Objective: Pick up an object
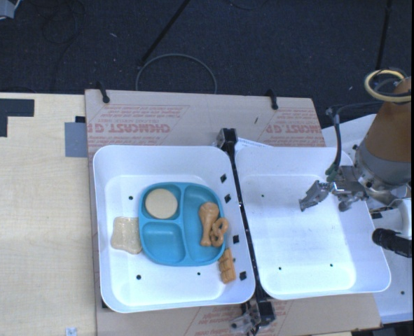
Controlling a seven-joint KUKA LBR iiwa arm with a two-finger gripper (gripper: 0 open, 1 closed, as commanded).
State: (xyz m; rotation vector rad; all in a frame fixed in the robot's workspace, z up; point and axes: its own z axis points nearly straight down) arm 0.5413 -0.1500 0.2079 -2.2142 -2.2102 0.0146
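Two shallow white plastic bins [115, 166]; our grey two-finger gripper [312, 200], jaws apart and empty at right, should cross to the blue divided tray [166, 242] and descend squarely over one beige item.

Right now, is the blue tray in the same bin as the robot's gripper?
No. The blue tray lies in the left bin, while the gripper hangs over the right bin.

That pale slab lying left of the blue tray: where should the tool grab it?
Grip the pale slab across its narrow width, descending from straight above. It lies flat on the left bin's floor, and its right edge sits close to the blue tray, so probably close along its upper and lower edges instead.
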